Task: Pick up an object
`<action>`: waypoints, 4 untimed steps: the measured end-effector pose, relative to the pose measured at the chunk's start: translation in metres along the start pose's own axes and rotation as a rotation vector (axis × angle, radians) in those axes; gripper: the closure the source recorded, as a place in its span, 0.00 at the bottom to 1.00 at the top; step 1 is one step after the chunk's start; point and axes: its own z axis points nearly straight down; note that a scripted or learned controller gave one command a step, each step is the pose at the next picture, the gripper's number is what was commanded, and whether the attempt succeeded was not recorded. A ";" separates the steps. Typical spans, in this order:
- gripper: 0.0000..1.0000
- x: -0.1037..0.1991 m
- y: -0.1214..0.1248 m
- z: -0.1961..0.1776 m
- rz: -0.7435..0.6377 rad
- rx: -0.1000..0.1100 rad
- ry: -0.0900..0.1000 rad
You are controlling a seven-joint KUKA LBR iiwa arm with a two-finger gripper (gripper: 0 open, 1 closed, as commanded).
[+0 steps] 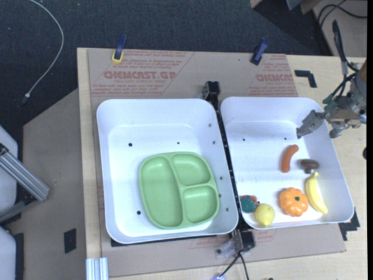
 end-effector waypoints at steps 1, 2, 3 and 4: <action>0.00 0.000 0.002 -0.006 -0.003 -0.011 -0.003; 0.00 -0.006 0.002 0.040 -0.002 -0.005 -0.001; 0.00 -0.006 0.002 0.104 -0.002 -0.003 0.001; 0.00 -0.006 0.002 0.158 -0.003 -0.005 0.000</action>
